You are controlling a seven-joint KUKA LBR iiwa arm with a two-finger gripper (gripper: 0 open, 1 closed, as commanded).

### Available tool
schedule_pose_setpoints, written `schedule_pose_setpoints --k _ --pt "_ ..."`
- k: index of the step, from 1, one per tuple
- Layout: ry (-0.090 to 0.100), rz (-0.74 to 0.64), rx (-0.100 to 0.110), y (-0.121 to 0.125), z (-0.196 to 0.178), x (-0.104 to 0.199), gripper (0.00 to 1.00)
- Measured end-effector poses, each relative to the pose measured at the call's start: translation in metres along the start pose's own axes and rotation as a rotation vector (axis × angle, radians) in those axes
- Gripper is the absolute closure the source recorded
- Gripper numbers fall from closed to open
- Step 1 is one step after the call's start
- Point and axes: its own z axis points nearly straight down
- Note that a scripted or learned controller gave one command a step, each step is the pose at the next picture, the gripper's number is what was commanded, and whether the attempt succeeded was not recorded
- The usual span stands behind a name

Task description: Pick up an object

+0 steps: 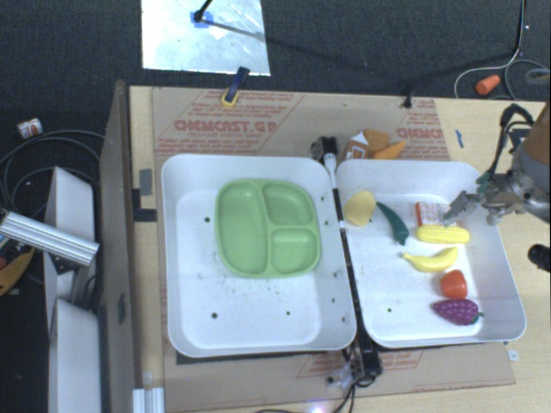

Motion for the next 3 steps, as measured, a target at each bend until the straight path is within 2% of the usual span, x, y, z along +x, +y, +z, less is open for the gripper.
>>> schedule_pose_setpoints --k 1,2,3 --pt "-0.002 -0.004 -0.013 -0.039 0.087 0.001 0.00" --pt "0.003 -0.010 -0.003 0.026 0.104 0.052 0.00" --pt "0.001 0.005 0.005 -0.030 0.104 0.007 0.00"
